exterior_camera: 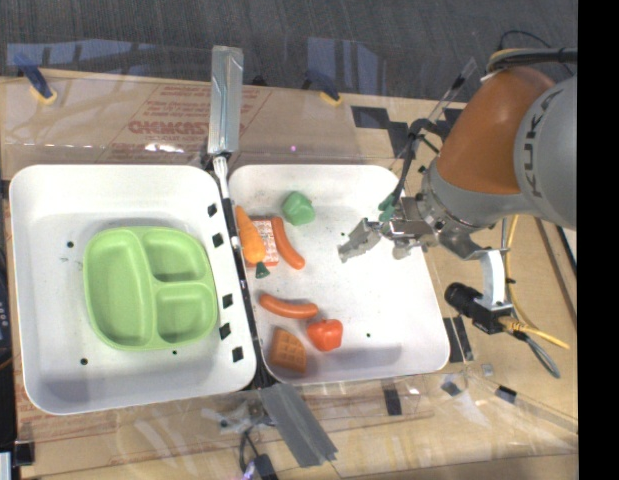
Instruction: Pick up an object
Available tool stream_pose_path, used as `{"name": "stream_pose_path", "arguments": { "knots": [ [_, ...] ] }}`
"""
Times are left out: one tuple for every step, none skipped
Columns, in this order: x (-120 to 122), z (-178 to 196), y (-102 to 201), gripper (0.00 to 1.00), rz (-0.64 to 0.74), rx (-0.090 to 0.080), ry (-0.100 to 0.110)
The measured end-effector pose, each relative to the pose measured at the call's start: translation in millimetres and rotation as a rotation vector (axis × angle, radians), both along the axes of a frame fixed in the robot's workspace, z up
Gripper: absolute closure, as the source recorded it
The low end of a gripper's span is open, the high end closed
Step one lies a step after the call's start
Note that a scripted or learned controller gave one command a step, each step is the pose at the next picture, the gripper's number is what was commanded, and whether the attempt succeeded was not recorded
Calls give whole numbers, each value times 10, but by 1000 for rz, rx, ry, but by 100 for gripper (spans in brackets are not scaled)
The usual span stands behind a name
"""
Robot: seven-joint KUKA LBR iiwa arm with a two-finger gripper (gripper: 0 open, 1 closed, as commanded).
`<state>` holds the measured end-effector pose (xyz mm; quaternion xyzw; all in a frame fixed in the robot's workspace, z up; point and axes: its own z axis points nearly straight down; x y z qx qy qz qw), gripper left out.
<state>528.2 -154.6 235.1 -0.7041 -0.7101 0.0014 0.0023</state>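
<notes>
Arm: we see it reaching in from the right over the right bin.
Hand: it hangs above the bin's bare right half with nothing between its fingers; we cannot tell how far they are spread.
Right bin: we count 6 toy foods, all left of the hand: green pepper, carrot, sausage, 2nd sausage, tomato, waffle.
Nearest to hand: the green pepper and the upper sausage, both apart from it.
Left bin: we see it holding a green tray with 3 compartments.
Desk: both bins sit on it.
</notes>
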Motion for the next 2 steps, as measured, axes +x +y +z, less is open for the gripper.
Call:
{"name": "stream_pose_path", "arguments": {
  "knots": [
    [246,-1391,594,0,183,0,1],
    [978,-1437,518,0,44,-1,-1]
  ]
}}
